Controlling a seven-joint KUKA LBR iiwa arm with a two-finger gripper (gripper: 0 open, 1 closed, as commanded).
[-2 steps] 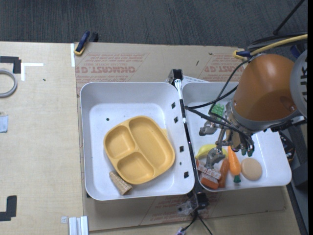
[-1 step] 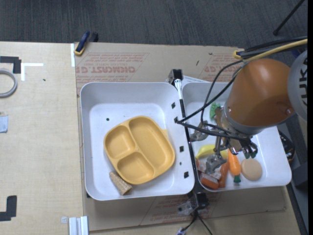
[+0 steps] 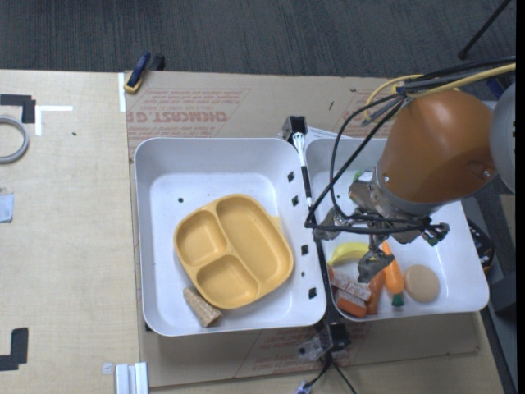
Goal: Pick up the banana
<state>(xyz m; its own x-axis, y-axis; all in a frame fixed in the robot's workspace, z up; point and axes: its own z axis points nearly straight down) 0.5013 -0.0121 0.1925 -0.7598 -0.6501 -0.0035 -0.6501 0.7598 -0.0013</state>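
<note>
Right bin (image 3: 459, 302): banana (image 3: 348, 254) lies just left of hand (image 3: 377, 263).

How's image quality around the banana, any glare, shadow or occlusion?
Camera view: even, soft light, no harsh glare on the white bins; the arm's orange band covers much of the right bin; the banana pokes out partly beneath it; the pincer is dark and small, detail unclear.

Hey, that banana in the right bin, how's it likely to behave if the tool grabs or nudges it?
The banana looks smooth and curved, so it may slip or pivot between fingers rather than roll straight. It probably stays stiff when lifted. It lies crowded against the carrot and other small items under the tool, so a push would likely shove its neighbours too.
</note>
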